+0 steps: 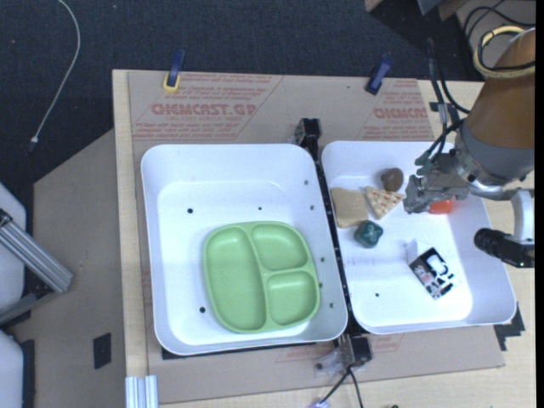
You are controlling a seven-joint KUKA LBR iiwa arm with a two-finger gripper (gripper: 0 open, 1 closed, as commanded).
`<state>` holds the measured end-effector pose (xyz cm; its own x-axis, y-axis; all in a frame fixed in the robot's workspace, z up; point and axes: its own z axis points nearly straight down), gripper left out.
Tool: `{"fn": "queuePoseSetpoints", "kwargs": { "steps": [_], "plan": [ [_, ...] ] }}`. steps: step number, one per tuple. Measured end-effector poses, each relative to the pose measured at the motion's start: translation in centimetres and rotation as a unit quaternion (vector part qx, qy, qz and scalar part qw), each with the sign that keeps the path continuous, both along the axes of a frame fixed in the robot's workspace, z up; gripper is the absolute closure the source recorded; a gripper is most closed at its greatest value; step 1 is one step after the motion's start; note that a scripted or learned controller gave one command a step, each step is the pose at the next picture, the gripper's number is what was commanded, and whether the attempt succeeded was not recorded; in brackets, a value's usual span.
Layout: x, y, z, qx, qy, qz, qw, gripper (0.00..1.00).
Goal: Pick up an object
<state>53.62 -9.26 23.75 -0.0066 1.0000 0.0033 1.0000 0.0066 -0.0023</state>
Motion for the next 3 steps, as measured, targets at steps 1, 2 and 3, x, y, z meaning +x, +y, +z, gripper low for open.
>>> {"fn": "queuePoseSetpoints", "kwargs": {
  "steps": [1, 2, 3],
  "plan": [
    [0.7, 5.0, -1.3, -0.0006, 0.0, -0.002, 1.0, 1.0],
    [2.4, 10.9, -0.6, -0.0009, -0.003, 0.0, 1.0, 1.0],
    [4.3, 17.0, -1.0, -0.0007, -0.002, 0.0, 1.0, 1.0]
  ]
}}
